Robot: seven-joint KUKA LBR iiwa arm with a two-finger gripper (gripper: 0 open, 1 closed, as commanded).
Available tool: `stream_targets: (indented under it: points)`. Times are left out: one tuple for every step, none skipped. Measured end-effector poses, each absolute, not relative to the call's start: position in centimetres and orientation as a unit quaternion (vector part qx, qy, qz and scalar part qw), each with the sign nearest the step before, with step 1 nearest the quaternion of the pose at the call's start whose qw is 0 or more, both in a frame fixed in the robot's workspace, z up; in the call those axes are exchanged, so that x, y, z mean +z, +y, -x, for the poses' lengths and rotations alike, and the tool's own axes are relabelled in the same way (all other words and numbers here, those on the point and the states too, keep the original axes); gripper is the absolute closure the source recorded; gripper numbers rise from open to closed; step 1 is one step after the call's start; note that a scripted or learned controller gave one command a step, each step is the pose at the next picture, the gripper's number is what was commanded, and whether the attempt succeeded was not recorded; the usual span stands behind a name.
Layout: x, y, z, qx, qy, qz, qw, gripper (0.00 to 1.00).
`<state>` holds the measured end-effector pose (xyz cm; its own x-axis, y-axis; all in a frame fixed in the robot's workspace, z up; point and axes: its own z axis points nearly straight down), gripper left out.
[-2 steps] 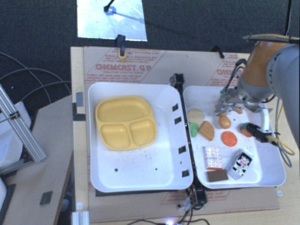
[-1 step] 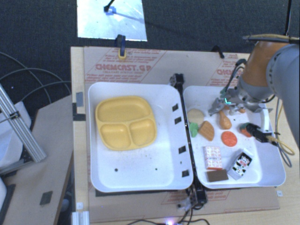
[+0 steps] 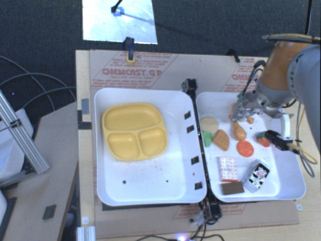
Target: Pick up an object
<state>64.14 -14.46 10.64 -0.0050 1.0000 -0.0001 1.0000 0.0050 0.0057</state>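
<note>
Hand [image 3: 243, 115] just above orange carrot-like piece [image 3: 239, 131], right bin [image 3: 293, 185].

A divided tray [image 3: 134, 131] lies in the left bin [image 3: 108, 185], toys in the right bin [image 3: 296, 185].

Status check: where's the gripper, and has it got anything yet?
Gripper low over right bin, far end; grip unconfirmed. Orange piece just below it, loose. Round red piece and other toys crowd close.
</note>
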Motion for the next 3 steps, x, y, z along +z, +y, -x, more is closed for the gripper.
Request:
stream_targets:
  points:
    - [9.6,-16.7,-57.3,0.0088,0.707,-0.707,0.014,1.0]
    - [19.1,-6.9,-61.4,0.0068,0.712,-0.702,0.005,1.0]
    - [18.5,-7.6,-60.9,0.0011,0.708,-0.706,0.001,0.0]
